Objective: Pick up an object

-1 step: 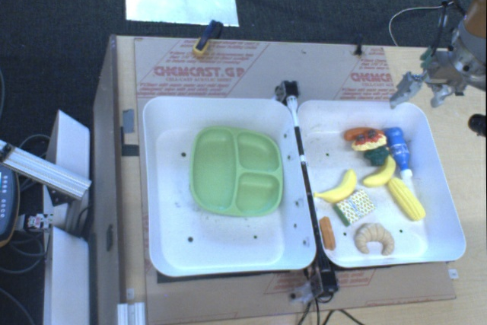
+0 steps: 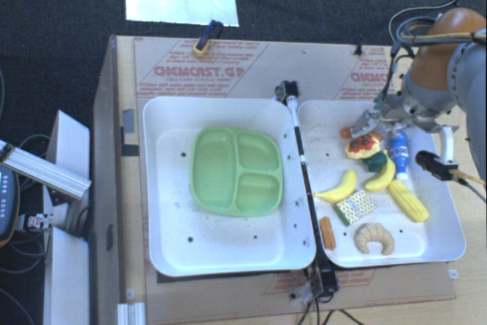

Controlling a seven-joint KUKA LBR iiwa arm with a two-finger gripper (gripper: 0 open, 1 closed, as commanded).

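**End effector above cluttered right bin**

End effector (image 2: 370, 120) low over upper part of right bin (image 2: 449, 243), at frame right; finger opening not discernible, nothing visibly held. Just below: pizza-slice toy (image 2: 364, 145), blue bottle (image 2: 399, 153), two bananas (image 2: 340, 188), corn cob (image 2: 409, 200). Toward lower frame: croissant (image 2: 375, 237), small orange carrot (image 2: 327, 233). Left bin (image 2: 163, 164), frame centre: green divided plate (image 2: 237, 170).
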